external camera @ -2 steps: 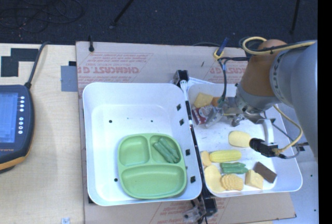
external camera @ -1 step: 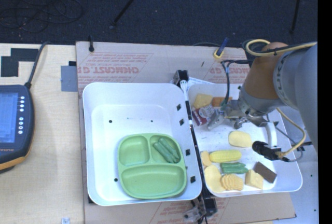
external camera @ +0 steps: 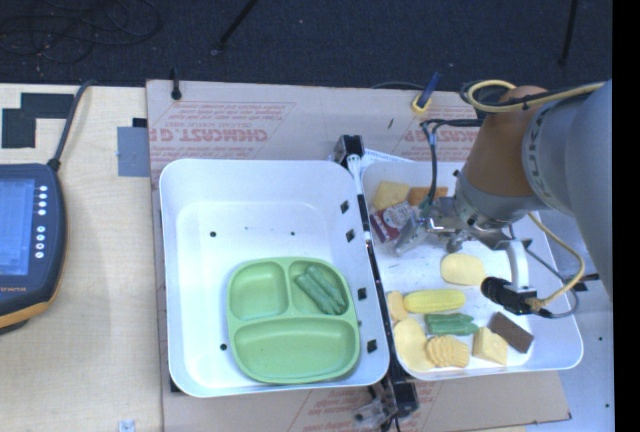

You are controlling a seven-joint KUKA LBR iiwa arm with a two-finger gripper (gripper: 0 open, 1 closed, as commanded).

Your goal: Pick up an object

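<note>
My gripper (external camera: pixel 418 226) is low in the upper left part of the right bin (external camera: pixel 560 355), reaching in from the right below the orange band (external camera: pixel 497 152). Its tip is right against a red and silver object (external camera: pixel 390 222); whether it is gripped I cannot make out. Toy foods lie around it: a yellow wedge (external camera: pixel 389 193) behind, a pale yellow round piece (external camera: pixel 462 269) just in front, then a corn cob (external camera: pixel 433 301), a green pod (external camera: pixel 450 324), a ridged yellow cracker (external camera: pixel 448 352), a cheese wedge (external camera: pixel 489 347) and a brown block (external camera: pixel 511 331).
The left bin (external camera: pixel 200 220) holds a green divided plate (external camera: pixel 290 345) with a green bean pod (external camera: pixel 320 290) in one compartment. A black divider (external camera: pixel 365 260) runs between the bins. A handheld pendant (external camera: pixel 25 235) lies at the far left. Cables hang beside the wrist (external camera: pixel 540 295).
</note>
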